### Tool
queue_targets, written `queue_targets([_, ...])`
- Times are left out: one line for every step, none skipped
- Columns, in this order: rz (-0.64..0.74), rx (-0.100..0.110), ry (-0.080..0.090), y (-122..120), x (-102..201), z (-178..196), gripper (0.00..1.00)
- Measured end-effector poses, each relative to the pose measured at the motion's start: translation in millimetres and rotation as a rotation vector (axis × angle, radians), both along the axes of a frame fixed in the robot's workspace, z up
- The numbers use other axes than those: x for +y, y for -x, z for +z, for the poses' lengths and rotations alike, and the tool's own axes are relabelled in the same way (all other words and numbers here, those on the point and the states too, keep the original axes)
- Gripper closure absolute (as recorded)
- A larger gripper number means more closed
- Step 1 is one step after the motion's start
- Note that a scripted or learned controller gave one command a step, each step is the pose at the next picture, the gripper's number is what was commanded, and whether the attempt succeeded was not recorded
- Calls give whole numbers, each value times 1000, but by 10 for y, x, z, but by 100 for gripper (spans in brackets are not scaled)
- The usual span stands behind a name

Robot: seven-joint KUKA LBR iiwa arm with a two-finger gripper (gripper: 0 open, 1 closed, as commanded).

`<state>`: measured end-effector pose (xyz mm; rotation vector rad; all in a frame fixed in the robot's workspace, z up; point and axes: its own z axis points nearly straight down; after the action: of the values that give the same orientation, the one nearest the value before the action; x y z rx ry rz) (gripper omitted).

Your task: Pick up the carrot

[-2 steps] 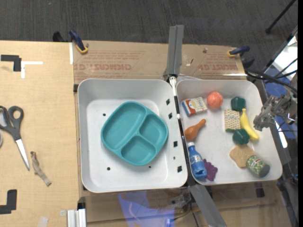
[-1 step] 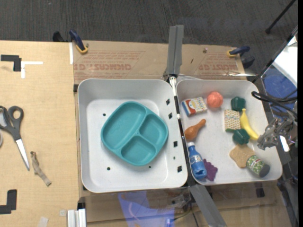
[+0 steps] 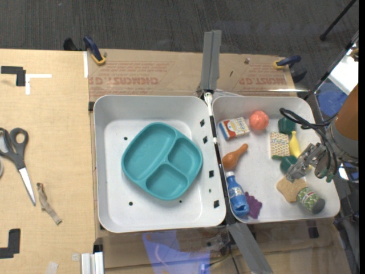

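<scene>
**Asker:** Where is the carrot?

**Describer:** The carrot (image 3: 234,155) lies in the right bin (image 3: 268,204), flat on the floor, near the wall shared with the left bin (image 3: 105,170). It is orange, with a fat rounded end towards that wall and a thin neck pointing away and up. Just above the carrot sits a small snack box (image 3: 234,128); just below it lies a blue bottle (image 3: 235,194). Nothing touches the carrot.

**Asker:** And the robot's hand?

**Describer:** The gripper (image 3: 300,165) hangs on the far side of the bin from the carrot, well apart from it, above a yellow and green toy (image 3: 293,147). Its fingers look spread, with nothing between them.

**Asker:** How would the carrot handle?

**Describer:** It appears to be a smooth, hard plastic toy, so probably light, stiff and a little slippery. The tapering neck could slide out of a pinch. My judgement: close across the thicker middle, fingers crosswise to its length.
</scene>
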<state>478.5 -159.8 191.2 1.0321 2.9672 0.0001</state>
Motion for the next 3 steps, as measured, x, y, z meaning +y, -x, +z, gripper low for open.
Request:
queue_targets([-97,-2,2,-2,-466,632,100])
queue_targets([-193,1,0,4,-81,-162,100])
queue_targets([-250,-2,2,-3,-293,965,100])
